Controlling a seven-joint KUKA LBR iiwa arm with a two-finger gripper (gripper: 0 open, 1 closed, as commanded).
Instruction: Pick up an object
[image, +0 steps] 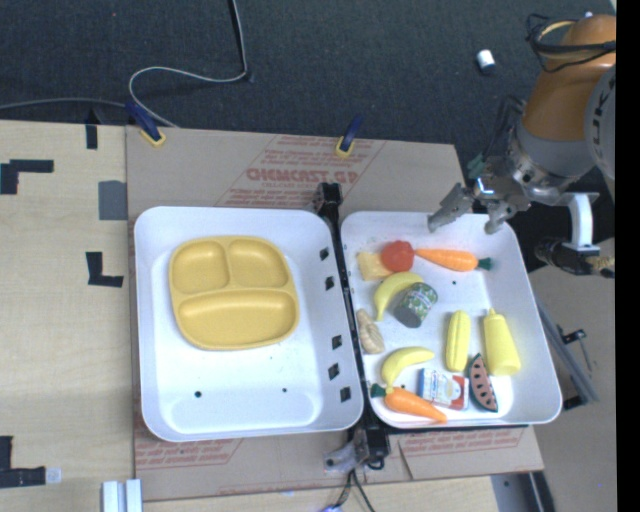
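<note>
My gripper (470, 213) hangs over the far edge of the right bin (530, 300), fingers spread open with nothing between them. Just below it lie an orange carrot (447, 259) and a red tomato (398, 255). Further into the bin lie a yellow banana (392, 291), a grey-green can (414, 304), two corn cobs (457, 339) (500, 342), a second banana (405, 362), another carrot (412, 403), a watermelon slice (484, 385) and a small printed packet (440, 386).
The left bin (165, 400) holds a yellow divided plate (235, 291). Black clips (328, 196) join the two bins along the middle. A cable (185, 72) runs over the dark floor at the back. Cardboard lies under both bins.
</note>
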